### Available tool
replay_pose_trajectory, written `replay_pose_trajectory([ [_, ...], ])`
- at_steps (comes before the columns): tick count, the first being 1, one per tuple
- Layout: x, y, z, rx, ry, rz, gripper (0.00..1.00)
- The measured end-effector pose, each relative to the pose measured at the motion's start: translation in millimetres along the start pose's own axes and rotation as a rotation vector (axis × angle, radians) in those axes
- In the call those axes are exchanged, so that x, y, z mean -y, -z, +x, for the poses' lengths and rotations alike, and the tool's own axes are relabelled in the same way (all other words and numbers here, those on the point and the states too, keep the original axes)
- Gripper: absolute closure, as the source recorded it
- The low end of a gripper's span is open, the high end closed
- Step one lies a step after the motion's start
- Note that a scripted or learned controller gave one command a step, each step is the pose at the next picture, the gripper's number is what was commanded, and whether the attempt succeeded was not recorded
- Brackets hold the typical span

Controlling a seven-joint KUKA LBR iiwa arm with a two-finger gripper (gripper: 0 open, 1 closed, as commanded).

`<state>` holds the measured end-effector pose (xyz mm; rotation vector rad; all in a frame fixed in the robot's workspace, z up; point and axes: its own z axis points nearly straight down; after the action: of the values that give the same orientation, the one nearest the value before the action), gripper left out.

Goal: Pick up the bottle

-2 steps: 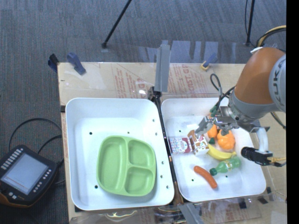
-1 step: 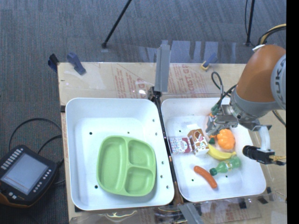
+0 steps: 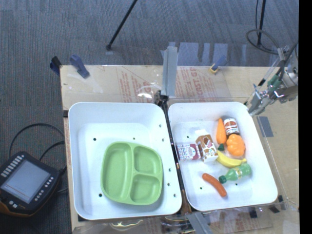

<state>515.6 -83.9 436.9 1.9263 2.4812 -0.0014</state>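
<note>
The bottle (image 3: 236, 173) is small and green with a darker cap. It lies on its side in the right bin (image 3: 263, 179), near the front right, between a banana and a sausage. My gripper (image 3: 255, 104) hangs at the far right corner of that bin, above its rim, well back from the bottle. Nothing shows in it.
Also in the right bin are a carrot (image 3: 221, 130), a can (image 3: 231, 126), an orange fruit (image 3: 235, 145), a banana (image 3: 229, 160), two small cartons (image 3: 197, 150) and a sausage (image 3: 214, 184). The left bin (image 3: 83, 130) holds a green divided plate (image 3: 131, 173).
</note>
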Motion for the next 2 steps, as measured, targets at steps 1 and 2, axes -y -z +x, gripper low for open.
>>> replay_pose_trajectory([
  [1,30,0,41,-0.001,0.35,0.001,1.0],
  [2,5,0,135,-0.001,0.418,0.0,1.0],
])
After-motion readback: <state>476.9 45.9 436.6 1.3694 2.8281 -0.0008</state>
